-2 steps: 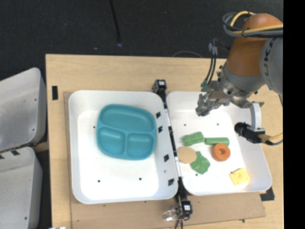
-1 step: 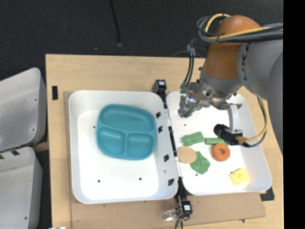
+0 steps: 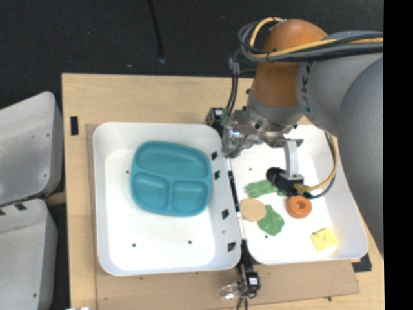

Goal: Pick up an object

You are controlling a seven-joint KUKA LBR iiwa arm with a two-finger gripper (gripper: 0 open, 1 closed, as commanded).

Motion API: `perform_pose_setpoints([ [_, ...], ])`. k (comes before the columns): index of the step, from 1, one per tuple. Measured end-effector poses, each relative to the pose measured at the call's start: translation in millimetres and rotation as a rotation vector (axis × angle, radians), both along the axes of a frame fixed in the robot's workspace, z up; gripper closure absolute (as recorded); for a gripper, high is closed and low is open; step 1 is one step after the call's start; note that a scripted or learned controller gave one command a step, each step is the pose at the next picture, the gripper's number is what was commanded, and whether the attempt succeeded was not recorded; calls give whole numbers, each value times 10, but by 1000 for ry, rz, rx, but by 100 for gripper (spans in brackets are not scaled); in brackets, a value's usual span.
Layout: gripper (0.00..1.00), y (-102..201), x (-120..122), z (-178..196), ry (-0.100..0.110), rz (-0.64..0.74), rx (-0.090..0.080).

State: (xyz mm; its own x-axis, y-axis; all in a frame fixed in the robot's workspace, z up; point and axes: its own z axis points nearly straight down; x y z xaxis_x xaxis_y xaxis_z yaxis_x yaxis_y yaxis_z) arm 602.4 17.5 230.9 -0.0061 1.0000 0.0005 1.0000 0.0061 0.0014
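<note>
5 small things lay in the right-hand bin [image 3: 290, 247]: an upper green piece [image 3: 259, 188] just above a tan disc [image 3: 253, 209], a lower green piece [image 3: 272, 221] touching that disc, an orange round piece [image 3: 299, 206], and a yellow block [image 3: 324, 238] alone near the front corner. My hand [image 3: 233, 141] hung over the bin's back corner beside the divider, well apart from the block; I could not tell whether it was open or closed. I judged the yellow block the safest pick, since nothing crowded it. I needed to centre above it and descend straight, clear of the bin wall.
</note>
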Motion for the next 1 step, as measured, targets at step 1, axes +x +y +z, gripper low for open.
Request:
perform_pose_setpoints([
  [1,100,432,8,-1,0,0,0],
])
